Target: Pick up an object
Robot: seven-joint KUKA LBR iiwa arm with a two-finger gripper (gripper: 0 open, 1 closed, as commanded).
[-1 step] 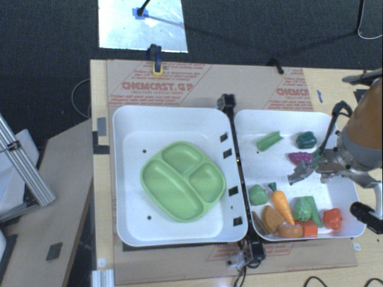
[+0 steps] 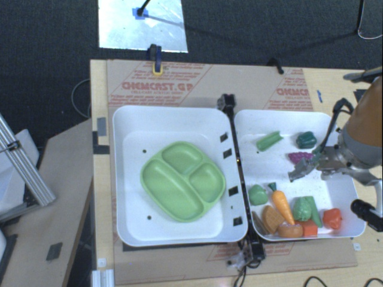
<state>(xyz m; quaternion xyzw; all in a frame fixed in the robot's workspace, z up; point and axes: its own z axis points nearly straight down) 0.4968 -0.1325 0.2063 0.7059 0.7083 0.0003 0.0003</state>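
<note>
Toy foods heaped at right bin's near edge, overlapping, shapes hard to separate. Tool above purple piece, partly hiding it; cannot tell its state. Arm cut off at right.

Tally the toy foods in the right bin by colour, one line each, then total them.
Green: 4
Orange: 2, the carrot and another piece
Red: 2
Purple: 1
Brown: 1
Total: 10
</note>
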